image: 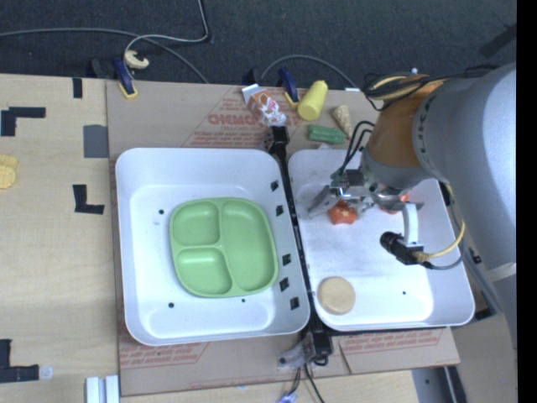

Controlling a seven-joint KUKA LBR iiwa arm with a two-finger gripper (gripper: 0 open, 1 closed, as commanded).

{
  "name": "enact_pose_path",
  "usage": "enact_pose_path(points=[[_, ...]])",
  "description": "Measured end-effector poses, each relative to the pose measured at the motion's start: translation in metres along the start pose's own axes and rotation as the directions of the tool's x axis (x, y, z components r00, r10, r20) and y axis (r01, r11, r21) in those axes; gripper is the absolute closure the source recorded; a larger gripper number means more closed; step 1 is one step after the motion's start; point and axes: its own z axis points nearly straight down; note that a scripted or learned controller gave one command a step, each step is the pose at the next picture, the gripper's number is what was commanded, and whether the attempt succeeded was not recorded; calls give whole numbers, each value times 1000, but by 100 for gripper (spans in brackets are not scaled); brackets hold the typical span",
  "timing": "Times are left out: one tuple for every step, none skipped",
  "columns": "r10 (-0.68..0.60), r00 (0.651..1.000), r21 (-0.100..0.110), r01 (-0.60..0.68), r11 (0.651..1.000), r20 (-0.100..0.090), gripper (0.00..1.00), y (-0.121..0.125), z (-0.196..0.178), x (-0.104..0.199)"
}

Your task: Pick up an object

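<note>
The one piece of readable text is red block lettering printed upside down on the brown cardboard sheet (220, 122) that lies under the two white bins; it appears to read "CHEMCO", though the letters are small and partly blurred, so the reading is uncertain. Fainter red printing along the same sheet's near edge, below the bins, cannot be made out. The small white-and-orange packet (264, 103) carries a pattern too small to read.
</note>
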Motion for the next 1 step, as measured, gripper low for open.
enact_pose_path(points=[[0,1000,-2,0,1000,2,100,0,-10,-1]])
